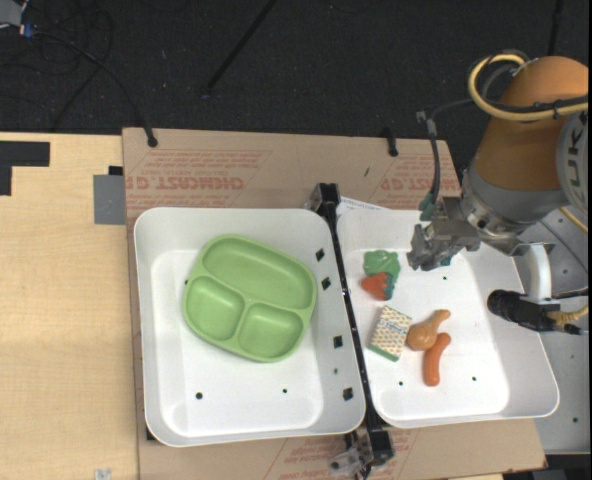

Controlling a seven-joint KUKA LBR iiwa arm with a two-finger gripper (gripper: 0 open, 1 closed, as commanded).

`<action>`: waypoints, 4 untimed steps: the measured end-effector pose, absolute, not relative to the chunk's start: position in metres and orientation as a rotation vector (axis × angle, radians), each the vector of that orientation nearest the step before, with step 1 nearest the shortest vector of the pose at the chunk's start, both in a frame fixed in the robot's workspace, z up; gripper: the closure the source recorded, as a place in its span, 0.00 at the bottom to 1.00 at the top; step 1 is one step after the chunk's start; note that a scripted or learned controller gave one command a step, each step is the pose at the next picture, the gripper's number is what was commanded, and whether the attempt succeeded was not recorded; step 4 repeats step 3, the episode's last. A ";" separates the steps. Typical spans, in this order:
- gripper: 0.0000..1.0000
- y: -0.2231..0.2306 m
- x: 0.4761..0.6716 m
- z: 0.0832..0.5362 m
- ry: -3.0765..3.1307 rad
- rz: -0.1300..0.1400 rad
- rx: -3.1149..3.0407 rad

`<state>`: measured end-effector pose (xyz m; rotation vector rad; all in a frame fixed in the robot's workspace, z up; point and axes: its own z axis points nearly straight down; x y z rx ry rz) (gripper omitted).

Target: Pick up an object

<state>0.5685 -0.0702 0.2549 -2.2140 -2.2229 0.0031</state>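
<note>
Bins sit side by side: the left bin (pixel 166 268) holds a green divided plate (pixel 249 297); the right bin (pixel 516 388) holds a strawberry toy (pixel 379 272), a patterned block (pixel 390 332) and an orange sausage-like toy (pixel 433 344). These look light, rigid plastic, best pinched across the narrow middle. The gripper (pixel 431 252) hangs beside the strawberry toy, jaws unreadable.

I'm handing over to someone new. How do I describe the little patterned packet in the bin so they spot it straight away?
Look in the right bin, the one without the green divided plate. Near its left wall, below the green and red toy, lies a small flat packet, tilted. It is the only pale, square-cornered item; the orange pieces beside it are rounded.
</note>
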 end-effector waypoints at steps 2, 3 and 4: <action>1.00 0.025 0.537 0.254 -2.224 0.003 -2.212; 1.00 0.082 0.527 0.251 -2.224 0.005 -2.211; 1.00 0.082 0.527 0.251 -2.224 0.005 -2.211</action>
